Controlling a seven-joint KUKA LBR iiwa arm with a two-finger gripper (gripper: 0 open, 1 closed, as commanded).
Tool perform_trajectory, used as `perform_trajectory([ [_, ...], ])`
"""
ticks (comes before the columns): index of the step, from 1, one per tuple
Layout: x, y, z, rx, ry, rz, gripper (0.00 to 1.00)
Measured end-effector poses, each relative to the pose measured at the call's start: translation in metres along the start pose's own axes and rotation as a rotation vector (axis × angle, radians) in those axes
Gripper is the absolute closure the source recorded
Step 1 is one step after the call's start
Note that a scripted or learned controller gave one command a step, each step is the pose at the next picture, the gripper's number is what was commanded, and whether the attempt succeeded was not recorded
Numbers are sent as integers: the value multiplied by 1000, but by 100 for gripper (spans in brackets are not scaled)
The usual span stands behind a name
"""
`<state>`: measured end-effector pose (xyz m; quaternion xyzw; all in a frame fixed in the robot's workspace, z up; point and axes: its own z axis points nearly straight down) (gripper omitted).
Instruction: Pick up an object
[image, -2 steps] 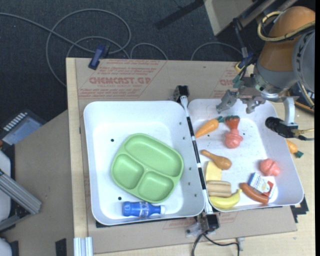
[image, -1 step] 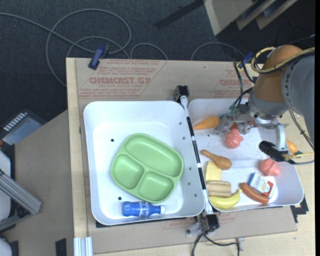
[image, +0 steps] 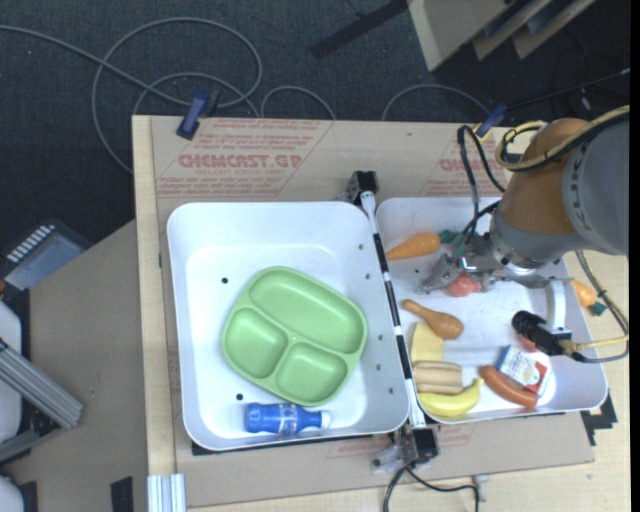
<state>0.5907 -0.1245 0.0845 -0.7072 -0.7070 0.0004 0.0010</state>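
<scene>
Nearest the camera, the banana (image: 452, 402) and sausage (image: 508, 387) lie along the right bin's (image: 590, 385) front edge. Farther back, the gripper (image: 447, 272) hangs low over a small red object (image: 463, 286), which sits just beside it at about four o'clock; whether the fingers are wide or narrow cannot be told. The arm (image: 560, 190) reaches in from three o'clock, wrist bent downward.

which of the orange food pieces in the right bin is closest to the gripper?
The small red-orange round piece, right under the gripper. The orange carrot lies further left by the divider; the tan-orange gourd-shaped piece lies lower.
</scene>
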Motion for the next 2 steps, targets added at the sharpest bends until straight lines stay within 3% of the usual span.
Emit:
perform_trajectory([
  [1,0,1,-11,-3,-1,1,100],
  [2,77,-36,-100,-3,0,-2,100],
])
